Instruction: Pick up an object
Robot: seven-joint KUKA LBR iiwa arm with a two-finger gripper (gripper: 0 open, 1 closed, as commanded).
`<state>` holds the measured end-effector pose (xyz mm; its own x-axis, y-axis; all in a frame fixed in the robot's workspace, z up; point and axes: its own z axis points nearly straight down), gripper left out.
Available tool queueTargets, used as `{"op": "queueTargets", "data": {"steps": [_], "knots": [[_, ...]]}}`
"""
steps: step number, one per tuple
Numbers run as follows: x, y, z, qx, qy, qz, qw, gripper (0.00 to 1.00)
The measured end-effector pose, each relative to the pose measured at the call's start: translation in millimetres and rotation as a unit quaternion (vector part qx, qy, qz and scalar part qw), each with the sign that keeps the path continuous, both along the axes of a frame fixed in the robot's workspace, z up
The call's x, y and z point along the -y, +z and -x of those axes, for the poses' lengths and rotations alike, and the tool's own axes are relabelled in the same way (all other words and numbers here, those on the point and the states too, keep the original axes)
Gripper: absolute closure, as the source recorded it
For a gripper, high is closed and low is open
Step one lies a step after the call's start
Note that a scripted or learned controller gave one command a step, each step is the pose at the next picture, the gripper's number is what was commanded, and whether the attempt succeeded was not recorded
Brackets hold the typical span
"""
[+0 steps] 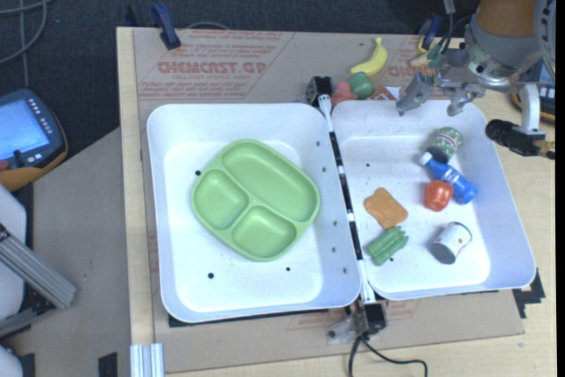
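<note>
Claw (433,102) hangs over the back edge of the right bin (503,265), fingers spread wide, nothing between them. Arm (512,9) enters from upper right; orange band visible above the wrist.

Left to right:
- Left bin (168,190): holds one green tray (256,199) with three compartments, sitting near the centre, slightly rotated. Nothing on it.
- Behind the bins, on the bench (221,66): a banana (372,60) and a small green-and-red item (360,85), both outside the bins, near the divider.
- Right bin, left part: orange flat piece (385,207), and just in front of it a green bundle (387,245), close but apparently not touching.
- Right bin, right part: small can (447,140) nearest the claw; blue bottle (449,175) lying just in front of the can; red piece (438,194) touching or just beside the bottle; white cup (451,242) on its side near the front.

Progress: nothing grasped yet. No target is specified, so any item counts. All right-bin items lie flat on the bin floor. Claw is raised, not down among them.

Remaining, as judged: choose a target (can looks the closest), descend, close, lift. The bottle and red piece are crowded together, so a grasp there risks catching both or neither.
</note>
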<state>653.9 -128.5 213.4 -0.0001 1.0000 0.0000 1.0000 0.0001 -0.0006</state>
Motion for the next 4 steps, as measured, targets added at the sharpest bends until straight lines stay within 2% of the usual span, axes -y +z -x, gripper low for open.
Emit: {"op": "queueTargets", "data": {"steps": [1, 2, 3, 4], "knots": [[43, -103, 12, 0.01, 0.002, 0.0026, 0.9999, 0.0], [89, -123, 32, 0.005, 0.0, 0.0006, 1.0, 0.0], [52, -129, 93, -0.003, 0.0, -0.0018, 1.0, 0.0], [54, -118, 90, 0.001, -0.001, 0.0001, 1.0, 1.0]]}}
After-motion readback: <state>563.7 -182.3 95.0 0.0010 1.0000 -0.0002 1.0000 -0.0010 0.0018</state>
